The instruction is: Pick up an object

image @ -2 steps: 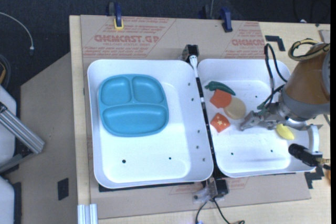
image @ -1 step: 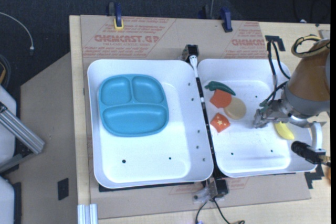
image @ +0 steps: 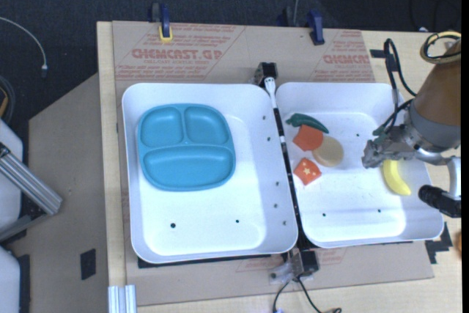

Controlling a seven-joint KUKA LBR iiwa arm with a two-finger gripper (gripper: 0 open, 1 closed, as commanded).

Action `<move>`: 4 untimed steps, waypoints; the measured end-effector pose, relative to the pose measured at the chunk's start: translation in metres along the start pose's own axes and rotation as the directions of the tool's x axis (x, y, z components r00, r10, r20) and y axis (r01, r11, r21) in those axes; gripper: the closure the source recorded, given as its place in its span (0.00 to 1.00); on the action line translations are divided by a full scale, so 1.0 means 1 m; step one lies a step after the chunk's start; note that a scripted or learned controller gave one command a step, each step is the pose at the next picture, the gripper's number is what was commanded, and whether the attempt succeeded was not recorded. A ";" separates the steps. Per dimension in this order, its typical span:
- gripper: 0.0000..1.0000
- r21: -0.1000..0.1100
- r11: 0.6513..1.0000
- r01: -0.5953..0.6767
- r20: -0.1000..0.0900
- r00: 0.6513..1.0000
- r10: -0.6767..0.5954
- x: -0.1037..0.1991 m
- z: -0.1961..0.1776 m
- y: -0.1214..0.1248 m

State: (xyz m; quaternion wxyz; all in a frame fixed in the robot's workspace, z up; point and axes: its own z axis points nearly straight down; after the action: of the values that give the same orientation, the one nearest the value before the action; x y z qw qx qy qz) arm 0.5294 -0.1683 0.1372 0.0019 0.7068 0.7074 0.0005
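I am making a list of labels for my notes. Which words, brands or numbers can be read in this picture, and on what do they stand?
"CHEMCAST G.P", red, on the brown board behind the left bin.
The same red print behind the right bin, partly hidden, reads about "CHEMCAS".
Smaller red lines under both: too blurred to read.

You can read "CHEMCAST GP", I think, printed red on the board, repeated partly at right.

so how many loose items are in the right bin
5: green piece at top, red-orange piece below it, tan disc, orange cube, banana by the gripper. The arm may hide more.
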 end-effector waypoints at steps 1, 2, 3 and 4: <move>1.00 0.001 1.000 0.000 0.000 1.000 0.000 -0.001 -0.041 -0.002; 1.00 -0.001 1.000 0.000 0.000 1.000 0.000 -0.001 -0.082 -0.001; 1.00 0.001 1.000 0.001 -0.001 1.000 -0.001 0.047 -0.093 0.019; 1.00 0.001 1.000 0.003 -0.002 1.000 -0.003 0.105 -0.089 0.032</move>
State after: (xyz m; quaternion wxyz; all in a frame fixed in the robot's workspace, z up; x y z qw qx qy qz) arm 0.5615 -0.0627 0.2265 0.0010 0.7057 0.7085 0.0007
